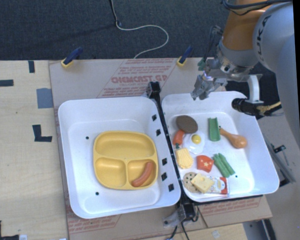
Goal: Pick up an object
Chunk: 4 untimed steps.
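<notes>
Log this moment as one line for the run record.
arm: over right bin's far rim | gripper: above bin, holding nothing seen | toy food: untouched in right bin | sausage: on yellow tray, left bin

My arm (pixel 279 38) comes in from the right of the view, grey along its bulk, with the orange band (pixel 245 20) wrapped just above my wrist. My wrist bends down and toward the left, carrying my gripper (pixel 201 91) low at the end of it. The gripper hangs tilted, its tip aimed downward and leftward, with nothing visibly held at it.
</notes>
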### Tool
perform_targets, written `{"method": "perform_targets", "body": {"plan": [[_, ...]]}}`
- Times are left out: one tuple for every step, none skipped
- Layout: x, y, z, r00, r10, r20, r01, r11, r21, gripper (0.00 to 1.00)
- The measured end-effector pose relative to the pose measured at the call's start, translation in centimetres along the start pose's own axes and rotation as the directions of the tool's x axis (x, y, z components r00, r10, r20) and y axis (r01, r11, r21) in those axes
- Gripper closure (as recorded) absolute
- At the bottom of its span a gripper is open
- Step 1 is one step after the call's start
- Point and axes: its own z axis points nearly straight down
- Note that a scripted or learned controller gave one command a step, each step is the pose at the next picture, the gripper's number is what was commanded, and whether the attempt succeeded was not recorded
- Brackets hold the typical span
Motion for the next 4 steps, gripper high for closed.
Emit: {"method": "perform_targets", "body": {"plan": [[5.5, -0.8, -0.6, 1.000, 0.000, 0.000, 0.000, 1.000, 0.001, 1.00], [10.8, 0.0, 0.8, 1.000, -0.001, 0.001, 0.001, 1.000, 0.000, 1.00], [15.4, -0.9, 1.9, 1.000, -0.001, 0.000, 0.001, 1.000, 0.002, 1.00], [15.6, -1.4, 1.6, 1.000, 0.002, 0.001, -0.002, 1.000, 0.001, 1.00]]}}
